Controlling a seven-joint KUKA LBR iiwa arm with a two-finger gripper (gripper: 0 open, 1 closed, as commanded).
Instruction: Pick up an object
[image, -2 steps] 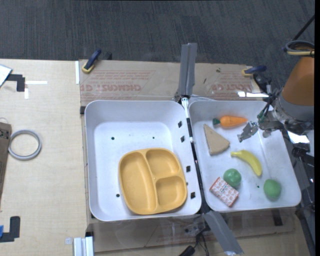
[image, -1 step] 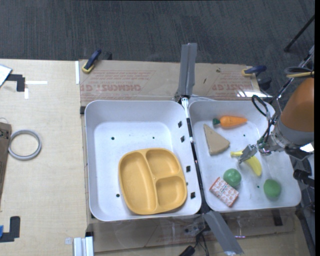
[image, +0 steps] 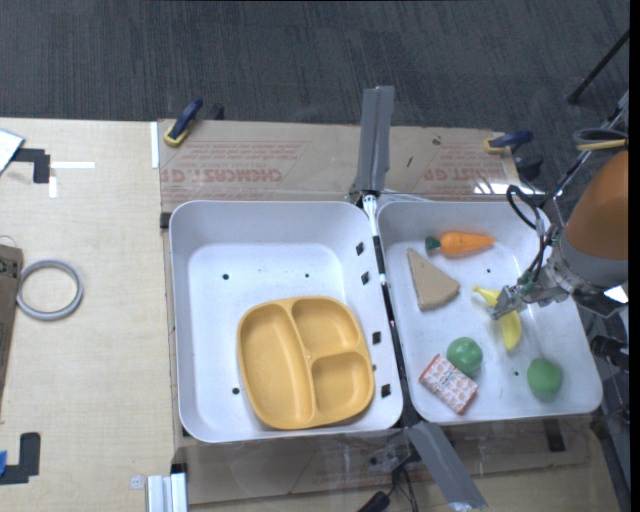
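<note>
**Op:** Yellow is what I see first: a banana in the right bin, lying just under my gripper. The tool hangs at the banana's upper end, touching or nearly so.

**Desk:** Fingers apart or together?

**Op:** I cannot tell; they are too small and dark from here. I see nothing clearly clamped between them.

**Desk:** What else is in that bin?

**Op:** A carrot near the far wall, a tan wedge just below it, a green ball beside a red-and-white packet at the near side, and a second green ball toward the near right corner.

**Desk:** And the left bin?

**Op:** A yellow divided plate lies flat in it, toward the near side. On the bench to the left, well apart, lies a tape roll.
</note>
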